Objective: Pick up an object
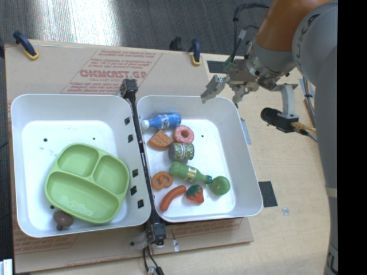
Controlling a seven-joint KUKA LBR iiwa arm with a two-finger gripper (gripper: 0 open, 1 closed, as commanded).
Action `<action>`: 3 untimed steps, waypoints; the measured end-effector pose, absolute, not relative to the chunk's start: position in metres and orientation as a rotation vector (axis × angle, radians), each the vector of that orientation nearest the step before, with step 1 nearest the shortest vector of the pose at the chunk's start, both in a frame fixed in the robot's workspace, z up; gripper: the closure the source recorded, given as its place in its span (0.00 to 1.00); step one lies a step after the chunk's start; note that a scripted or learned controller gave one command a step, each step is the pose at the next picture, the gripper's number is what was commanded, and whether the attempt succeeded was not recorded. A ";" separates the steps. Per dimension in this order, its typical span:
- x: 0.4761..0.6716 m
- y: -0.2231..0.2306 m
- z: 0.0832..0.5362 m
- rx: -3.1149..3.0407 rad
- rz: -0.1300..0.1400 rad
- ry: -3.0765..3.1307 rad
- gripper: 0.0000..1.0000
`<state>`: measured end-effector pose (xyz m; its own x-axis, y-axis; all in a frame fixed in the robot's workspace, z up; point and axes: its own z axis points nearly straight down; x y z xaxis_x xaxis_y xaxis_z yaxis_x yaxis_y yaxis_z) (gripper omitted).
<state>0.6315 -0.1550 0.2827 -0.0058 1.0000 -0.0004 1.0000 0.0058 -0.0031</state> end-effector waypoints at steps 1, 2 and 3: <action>0.602 -0.138 0.110 -2.210 0.008 -2.225 0.00; 0.603 -0.139 0.122 -2.210 0.008 -2.229 1.00; 0.543 -0.120 0.212 -2.218 0.000 -2.225 1.00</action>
